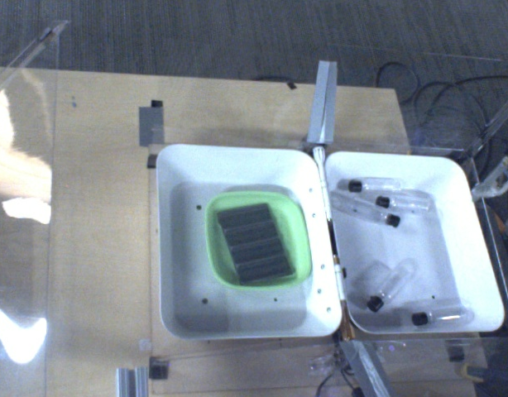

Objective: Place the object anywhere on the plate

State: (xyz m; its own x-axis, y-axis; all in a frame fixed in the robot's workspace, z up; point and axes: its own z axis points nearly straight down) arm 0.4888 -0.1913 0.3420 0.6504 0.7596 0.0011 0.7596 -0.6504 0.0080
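Note:
A green square plate (258,238) sits in the left white bin (179,246). A dark grey ribbed block (254,243) lies on the plate, roughly centred and turned a little off the plate's edges. The right white bin (477,255) holds several clear plastic tubes with black caps: a cluster near its back (378,195) and others near its front (386,288).
A grey metal post (323,102) stands behind the seam between the two bins. Cables lie on the floor at the back right (452,98). A glossy sheet covers the bench on the left (22,222). Small black brackets sit at the left bin's corners.

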